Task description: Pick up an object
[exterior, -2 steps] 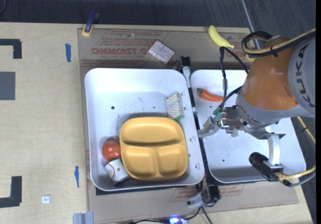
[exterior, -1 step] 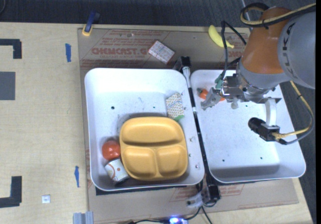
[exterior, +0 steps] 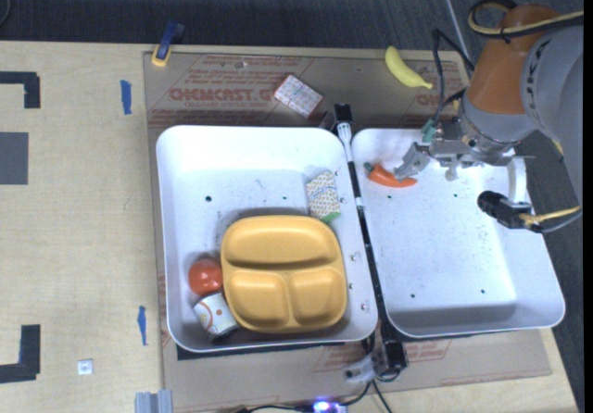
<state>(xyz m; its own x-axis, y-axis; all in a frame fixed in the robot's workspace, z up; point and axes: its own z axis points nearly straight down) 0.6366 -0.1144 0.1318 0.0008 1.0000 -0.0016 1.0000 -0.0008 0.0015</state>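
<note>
Orange carrot (exterior: 393, 178) touches the pincer (exterior: 409, 164); its spread I cannot tell.

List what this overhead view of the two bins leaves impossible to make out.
- Gripper: too small to tell whether its fingers touch the orange object.
- Small can: partly tucked under the yellow tray.
- Patterned packet: print too small to read.
- Arm: cut off by the right edge.

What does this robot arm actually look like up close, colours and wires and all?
The arm is a rounded grey body with an orange band above the wrist. A yellowish cable loops over the orange part, and thin dark wires trail near it. Its gripper is small, pale-grey metal, with a black part and another cable beside it.
</note>
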